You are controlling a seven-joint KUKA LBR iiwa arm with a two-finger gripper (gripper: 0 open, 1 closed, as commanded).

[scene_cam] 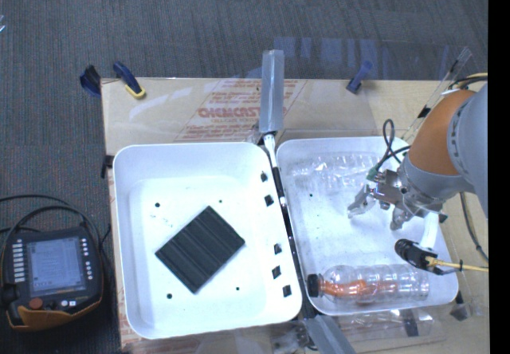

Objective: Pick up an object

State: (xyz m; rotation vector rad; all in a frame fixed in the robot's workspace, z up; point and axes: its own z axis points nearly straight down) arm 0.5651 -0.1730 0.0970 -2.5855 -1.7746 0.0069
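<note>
We are hovering our tool (379, 202) over the middle of the right bin (335, 151), its two fingers spread apart with nothing between them, so we are judging this to be the approach step, before any grasp. A clear plastic bottle (370, 282) with a dark cap is lying on its side along the bin's near wall, and another clear bottle (335, 169) is lying near the far wall, just beyond the tool. Next we are needing to choose one, descend and straddle it; the dark ribbed pad (200, 249) is lying in the left bin (127, 185) on the counter (159, 113).
</note>
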